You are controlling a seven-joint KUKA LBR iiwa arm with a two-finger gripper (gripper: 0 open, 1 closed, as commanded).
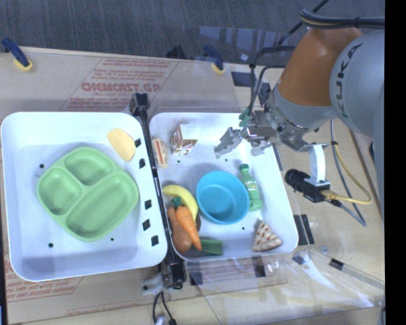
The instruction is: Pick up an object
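My gripper (242, 143) hangs over the back right part of the right bin (210, 124), open, with nothing between its fingers. Just below it lies a green bottle (250, 185) beside a blue bowl (221, 196). A small brown carton (183, 138) sits at the back left of that bin, with a snack packet (160, 151) against the left wall. A banana (181, 196), a carrot (186, 227) and a green vegetable (212, 246) lie at the front left. A pizza slice (264, 236) rests in the front right corner.
The left bin (27, 249) holds a green divided plate (88, 191) and a yellow lemon-like piece (122, 143) at its back right. A black divider (149, 175) runs between the bins. Cardboard lies behind both bins.
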